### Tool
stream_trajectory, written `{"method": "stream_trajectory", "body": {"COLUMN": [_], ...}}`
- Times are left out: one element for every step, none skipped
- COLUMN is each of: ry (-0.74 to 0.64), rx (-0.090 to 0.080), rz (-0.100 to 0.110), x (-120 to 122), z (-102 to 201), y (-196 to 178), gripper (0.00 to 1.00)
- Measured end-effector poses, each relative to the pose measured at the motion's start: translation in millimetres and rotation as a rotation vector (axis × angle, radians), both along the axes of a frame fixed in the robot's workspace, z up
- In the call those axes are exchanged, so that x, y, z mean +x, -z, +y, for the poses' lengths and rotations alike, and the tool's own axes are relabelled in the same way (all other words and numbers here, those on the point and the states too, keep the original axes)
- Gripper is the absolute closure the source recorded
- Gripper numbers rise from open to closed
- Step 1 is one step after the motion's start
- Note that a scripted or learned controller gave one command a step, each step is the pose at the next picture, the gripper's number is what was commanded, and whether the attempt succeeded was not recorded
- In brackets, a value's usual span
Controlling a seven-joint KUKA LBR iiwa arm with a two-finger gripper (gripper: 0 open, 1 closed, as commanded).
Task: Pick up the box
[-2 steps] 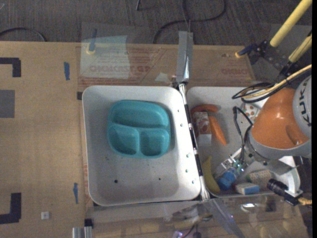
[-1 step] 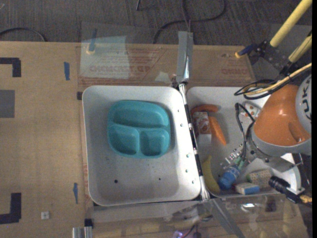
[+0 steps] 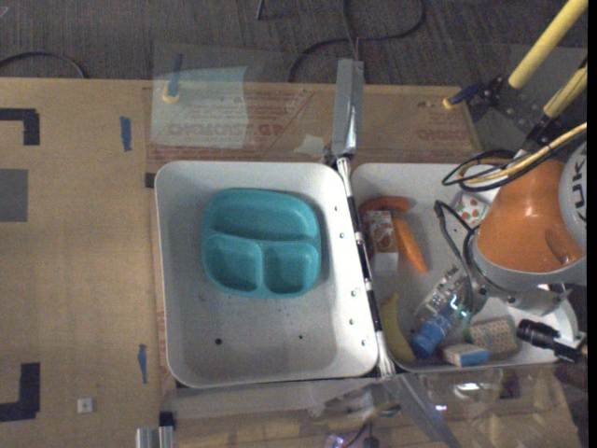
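A small red and white box (image 3: 380, 237) lies along the left wall of the right bin (image 3: 424, 183), next to a carrot (image 3: 409, 244). The arm's orange band (image 3: 522, 224) hangs over the right side of that bin. Below it, my gripper (image 3: 463, 288) points down and left toward the bin's lower middle, right above a clear plastic bottle with a blue base (image 3: 437, 318). The gripper sits well to the right of the box and lower in the view, apart from it. The wrist covers much of the gripper.
A banana (image 3: 399, 330), a tan sponge-like block (image 3: 492, 335) and a small white and blue block (image 3: 465, 355) lie along the right bin's front. A red-orange item (image 3: 386, 203) lies above the box. The left bin (image 3: 177, 278) holds a teal divided plate (image 3: 261, 241).
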State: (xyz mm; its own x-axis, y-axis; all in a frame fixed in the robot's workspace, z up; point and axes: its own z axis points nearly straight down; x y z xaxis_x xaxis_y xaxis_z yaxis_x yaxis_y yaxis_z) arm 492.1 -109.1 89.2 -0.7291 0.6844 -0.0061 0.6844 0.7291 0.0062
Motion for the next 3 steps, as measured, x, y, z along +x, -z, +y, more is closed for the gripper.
{"method": "stream_trajectory", "body": {"ry": [0.329, 0.527, 0.523], "rx": [0.001, 0.001, -0.001], "rz": [0.006, 0.005, 0.001], "x": [-12, 13, 14], "z": [14, -29, -28], "y": [-157, -152, -163], "gripper": [1.0, 1.0, 1.0]}}
